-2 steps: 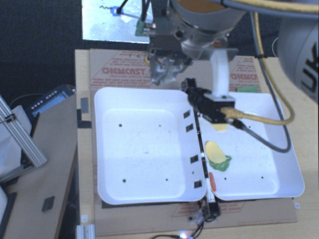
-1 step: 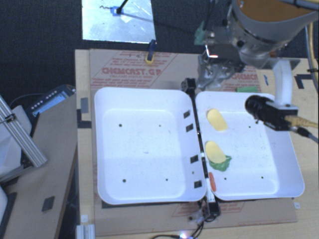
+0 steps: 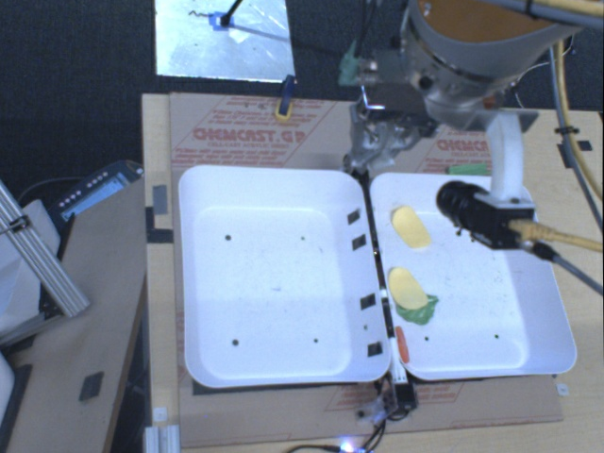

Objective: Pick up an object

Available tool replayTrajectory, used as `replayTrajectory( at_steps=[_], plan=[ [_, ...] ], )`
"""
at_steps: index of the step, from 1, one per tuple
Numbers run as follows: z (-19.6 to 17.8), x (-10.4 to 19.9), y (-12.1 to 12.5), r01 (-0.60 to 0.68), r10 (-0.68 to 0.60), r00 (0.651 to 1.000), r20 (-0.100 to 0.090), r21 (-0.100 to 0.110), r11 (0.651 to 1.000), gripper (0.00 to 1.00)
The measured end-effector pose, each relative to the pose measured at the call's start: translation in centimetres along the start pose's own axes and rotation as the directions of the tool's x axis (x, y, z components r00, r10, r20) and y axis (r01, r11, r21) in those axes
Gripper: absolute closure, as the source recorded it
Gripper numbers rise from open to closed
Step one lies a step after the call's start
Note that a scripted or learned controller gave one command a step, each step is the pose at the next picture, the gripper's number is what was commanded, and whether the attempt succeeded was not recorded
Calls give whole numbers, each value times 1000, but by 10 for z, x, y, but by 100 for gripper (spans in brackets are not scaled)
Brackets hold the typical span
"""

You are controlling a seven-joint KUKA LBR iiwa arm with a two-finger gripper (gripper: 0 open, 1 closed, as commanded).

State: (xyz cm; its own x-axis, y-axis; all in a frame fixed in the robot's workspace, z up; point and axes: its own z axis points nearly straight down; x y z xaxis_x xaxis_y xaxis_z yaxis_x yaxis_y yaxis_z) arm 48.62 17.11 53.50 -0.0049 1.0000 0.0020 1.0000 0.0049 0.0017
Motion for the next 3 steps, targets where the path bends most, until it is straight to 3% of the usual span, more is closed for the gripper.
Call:
replayTrajectory(
  at_steps=[2,3],
  plan=[
    [0,61,0,2,-2,1000,0,0,1000,100],
    [-1,-48,1,-14,14,1000,3,-1,1000,100]
  ],
)
